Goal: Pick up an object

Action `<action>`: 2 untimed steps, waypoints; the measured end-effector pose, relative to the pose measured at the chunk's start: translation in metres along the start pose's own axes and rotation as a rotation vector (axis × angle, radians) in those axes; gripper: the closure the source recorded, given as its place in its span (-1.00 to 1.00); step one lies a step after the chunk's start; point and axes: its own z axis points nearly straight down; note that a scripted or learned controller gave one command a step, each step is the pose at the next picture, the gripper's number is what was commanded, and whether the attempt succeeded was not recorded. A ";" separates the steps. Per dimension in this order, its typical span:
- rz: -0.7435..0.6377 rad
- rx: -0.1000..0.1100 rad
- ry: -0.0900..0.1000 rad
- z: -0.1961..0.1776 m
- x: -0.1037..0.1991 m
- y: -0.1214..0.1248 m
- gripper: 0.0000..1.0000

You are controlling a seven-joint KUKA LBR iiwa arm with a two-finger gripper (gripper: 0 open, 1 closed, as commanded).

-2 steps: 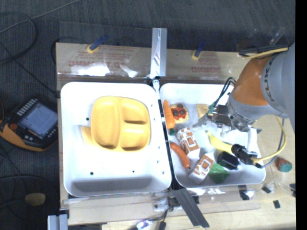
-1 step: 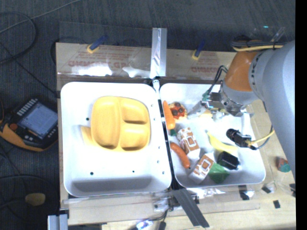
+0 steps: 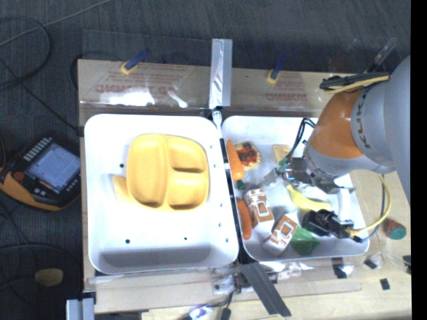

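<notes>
The right bin (image 3: 267, 127) holds several small items. An orange carrot-like piece (image 3: 235, 165) lies along its left wall and a second one (image 3: 245, 220) sits lower down. A printed packet (image 3: 248, 153), two white-and-brown cartons (image 3: 259, 205) (image 3: 283, 232), a yellow banana (image 3: 301, 197) and a green object (image 3: 305, 241) lie around them. My gripper (image 3: 288, 169) is low in the middle of this bin, beside a crumpled clear wrapper (image 3: 264, 173) and just above the banana. The wrist hides what is at its tip.
The left bin (image 3: 100, 239) holds a yellow compartment tray (image 3: 167, 172). A black part with a yellow cable (image 3: 327, 222) hangs over the right bin's lower right corner. A handheld device (image 3: 50, 169) lies on the floor to the left.
</notes>
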 end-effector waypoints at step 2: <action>-0.001 -0.003 0.002 -0.010 0.001 0.002 -1.00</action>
